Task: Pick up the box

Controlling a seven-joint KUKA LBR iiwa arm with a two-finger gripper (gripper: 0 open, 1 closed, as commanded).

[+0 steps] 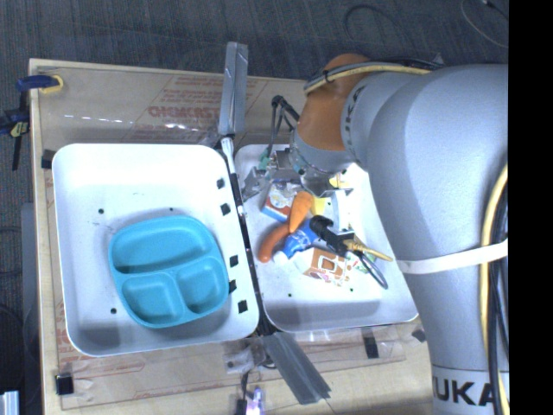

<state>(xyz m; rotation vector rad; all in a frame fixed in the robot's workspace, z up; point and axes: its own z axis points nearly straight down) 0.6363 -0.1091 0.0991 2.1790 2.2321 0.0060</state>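
You see a smooth, matt blue plastic tray (164, 269) at nine o'clock, glossy white plastic bins (78, 188), the arm's (432, 171) satin grey metal shell, and a printed cardboard box (327, 266).

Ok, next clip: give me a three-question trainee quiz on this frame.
1. True or false: the blue divided tray lies in the left bin.
2. Which bin is the claw over? A) left B) right
3. Fill in: the arm's band above the wrist is ____.

Key: 1 true; 2 B, the right bin, above its clutter, including an orange carrot-like toy and a small printed box; 3 orange.
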